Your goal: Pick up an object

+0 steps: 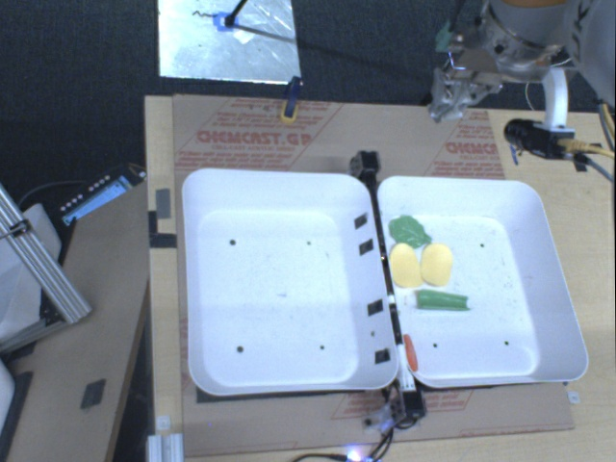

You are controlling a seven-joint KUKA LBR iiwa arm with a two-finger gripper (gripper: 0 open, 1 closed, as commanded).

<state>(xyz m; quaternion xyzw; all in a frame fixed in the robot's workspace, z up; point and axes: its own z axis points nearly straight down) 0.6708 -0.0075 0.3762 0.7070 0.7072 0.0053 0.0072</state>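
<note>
In the right bin, near its left wall, lie a green leafy piece, two pale yellow rounded pieces side by side, and a green pod just below them. A small orange-red piece lies against the divider at the bin's front left corner. My gripper hangs high above the bench behind the right bin, well away from every object, with nothing visible between its fingers.
The left bin sits beside the right one, joined by a black clipped divider. A shiny metal plate lies at the back left. A black cable fitting sticks out at the right, behind the right bin.
</note>
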